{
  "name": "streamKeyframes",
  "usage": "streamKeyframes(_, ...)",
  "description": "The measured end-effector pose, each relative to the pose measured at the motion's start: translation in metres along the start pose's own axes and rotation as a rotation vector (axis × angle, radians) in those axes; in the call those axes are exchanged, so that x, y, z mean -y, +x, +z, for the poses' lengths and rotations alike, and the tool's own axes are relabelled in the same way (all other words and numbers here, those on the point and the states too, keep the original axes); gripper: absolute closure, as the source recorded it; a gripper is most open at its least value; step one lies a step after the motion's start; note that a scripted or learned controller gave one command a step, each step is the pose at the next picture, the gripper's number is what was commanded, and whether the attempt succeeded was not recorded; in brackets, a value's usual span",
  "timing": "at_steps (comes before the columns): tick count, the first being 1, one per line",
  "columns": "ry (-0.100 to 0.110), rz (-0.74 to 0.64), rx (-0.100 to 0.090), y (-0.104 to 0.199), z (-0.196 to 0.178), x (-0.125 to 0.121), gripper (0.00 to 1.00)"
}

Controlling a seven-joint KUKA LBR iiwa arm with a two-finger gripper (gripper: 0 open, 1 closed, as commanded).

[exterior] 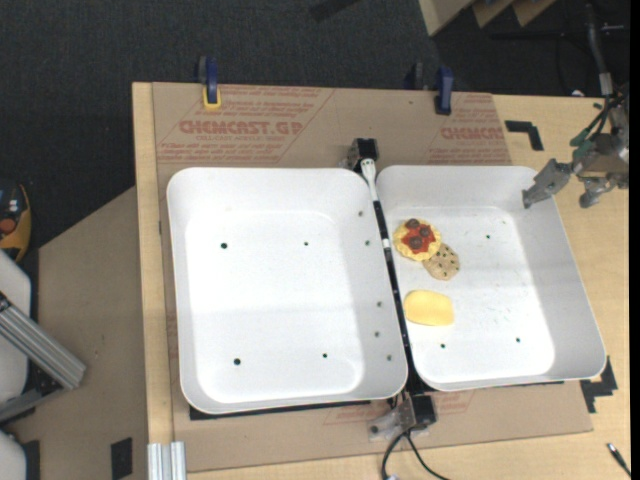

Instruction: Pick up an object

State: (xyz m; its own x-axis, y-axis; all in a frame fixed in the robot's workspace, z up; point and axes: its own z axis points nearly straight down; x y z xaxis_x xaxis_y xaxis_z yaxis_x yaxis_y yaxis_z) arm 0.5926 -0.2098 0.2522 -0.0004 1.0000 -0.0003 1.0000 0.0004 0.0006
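- Three small toy food pieces lay in the right shallow white plastic bin (560,298), near its left wall: a round yellow pizza-like disc with red and dark toppings (416,238), a tan speckled cookie-shaped piece (442,262) and a smooth pale yellow oblong lump (429,309).
- We saw the disc and the cookie touching, the cookie just below and to the right of the disc; the yellow lump sat apart, nearer the camera.
- We noted that the lump's long axis ran roughly left to right across the view, while the disc had no clear direction.
- We found both bins glossy, with rounded corners; the left white bin (200,298) showed small dark dots on its floor.
- Both bins rested on a brown printed cardboard sheet (260,118) held by blue clamps.
- We saw the grey metal two-finger gripper (545,186) over the right bin's far right corner, well apart from the food pieces; we could not tell how wide it stood.
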Motion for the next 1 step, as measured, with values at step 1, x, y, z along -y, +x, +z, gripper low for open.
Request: streamKeyframes(1,0.011,-0.006,-0.007,0.0691,0.0979,-0.0085,0.0)
